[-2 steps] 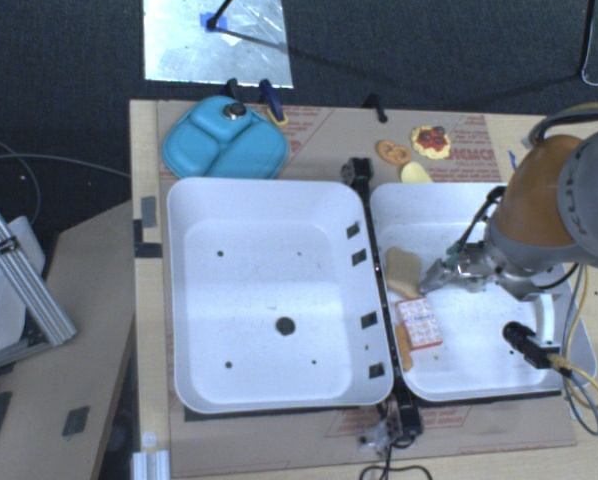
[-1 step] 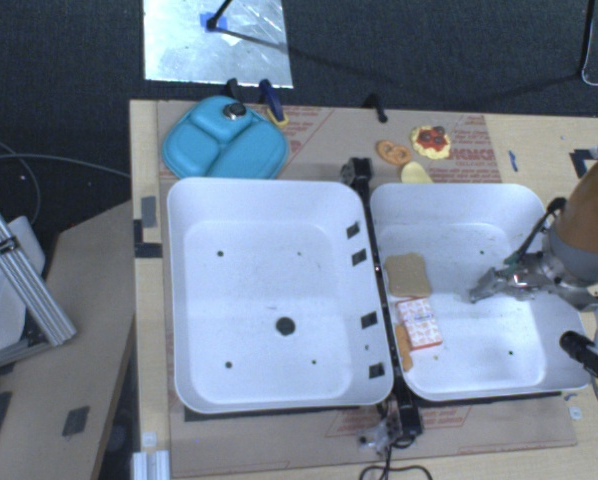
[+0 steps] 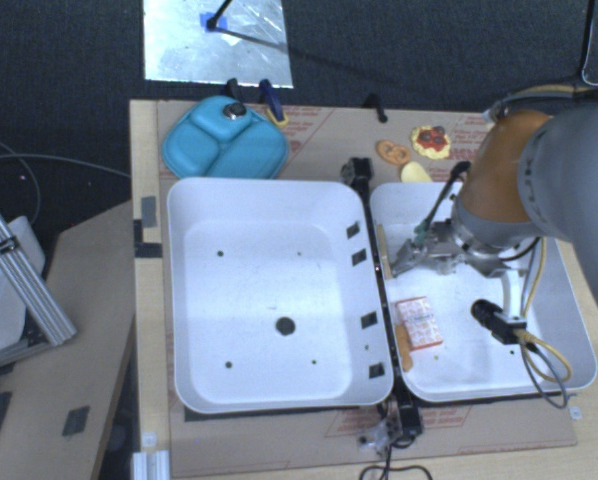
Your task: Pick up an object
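The gripper [image 3: 404, 258] is lowered into the right bin [image 3: 569, 338]; whether it is spread cannot be told. The approach step seems in hand. A small printed packet [image 3: 418, 322] lies just below it, so a short shift towards it is called for.

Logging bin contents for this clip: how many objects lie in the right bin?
2: a small printed packet and a thin wooden stick beside it, near the bin's left wall. The arm may hide more.
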`<state>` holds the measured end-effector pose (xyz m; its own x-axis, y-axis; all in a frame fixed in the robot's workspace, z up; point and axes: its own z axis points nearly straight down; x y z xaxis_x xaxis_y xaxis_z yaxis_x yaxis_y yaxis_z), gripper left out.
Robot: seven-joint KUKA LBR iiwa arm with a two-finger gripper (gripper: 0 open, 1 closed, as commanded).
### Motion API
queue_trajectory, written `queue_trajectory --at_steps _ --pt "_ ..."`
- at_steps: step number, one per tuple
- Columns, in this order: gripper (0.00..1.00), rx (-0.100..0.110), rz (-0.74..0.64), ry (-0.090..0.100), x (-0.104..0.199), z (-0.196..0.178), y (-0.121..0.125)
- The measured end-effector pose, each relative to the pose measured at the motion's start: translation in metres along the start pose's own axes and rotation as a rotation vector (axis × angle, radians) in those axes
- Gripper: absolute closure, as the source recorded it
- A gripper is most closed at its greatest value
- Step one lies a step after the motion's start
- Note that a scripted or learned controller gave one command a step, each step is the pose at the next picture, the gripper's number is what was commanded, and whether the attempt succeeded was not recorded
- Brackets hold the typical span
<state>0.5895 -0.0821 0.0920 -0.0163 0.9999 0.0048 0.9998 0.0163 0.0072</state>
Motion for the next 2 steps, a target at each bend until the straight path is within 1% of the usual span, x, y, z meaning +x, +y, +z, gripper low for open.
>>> queue_trajectory --at_steps 1,2 --pt "0.0 -0.01 0.011 0.008 0.052 -0.059 0.028" --pt "0.0 -0.004 0.012 -0.007 0.025 -0.096 0.084"
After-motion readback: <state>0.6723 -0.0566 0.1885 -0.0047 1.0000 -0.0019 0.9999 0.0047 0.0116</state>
